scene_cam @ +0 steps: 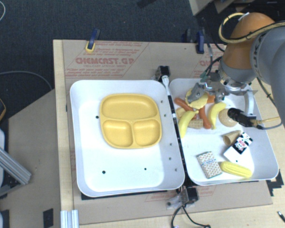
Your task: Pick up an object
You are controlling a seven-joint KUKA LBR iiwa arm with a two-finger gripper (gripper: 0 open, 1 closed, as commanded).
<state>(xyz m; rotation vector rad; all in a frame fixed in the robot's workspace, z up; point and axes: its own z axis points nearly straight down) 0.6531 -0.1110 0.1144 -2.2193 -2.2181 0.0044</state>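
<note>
The grey arm enters from three o'clock, its orange band toward one o'clock, wrist bent down toward nine o'clock. The gripper [203, 92] hangs low, pointing toward eight o'clock.

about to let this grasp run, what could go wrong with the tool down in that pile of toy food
1. The tool sits over a tight cluster: bananas, a carrot and other pieces touch, so it may nudge neighbours or pinch two at once.
2. The cluster lies near the right bin's left wall, so a push could wedge pieces against it.
3. The cable beside the wrist hangs low over the bin and might drag pieces.
</note>
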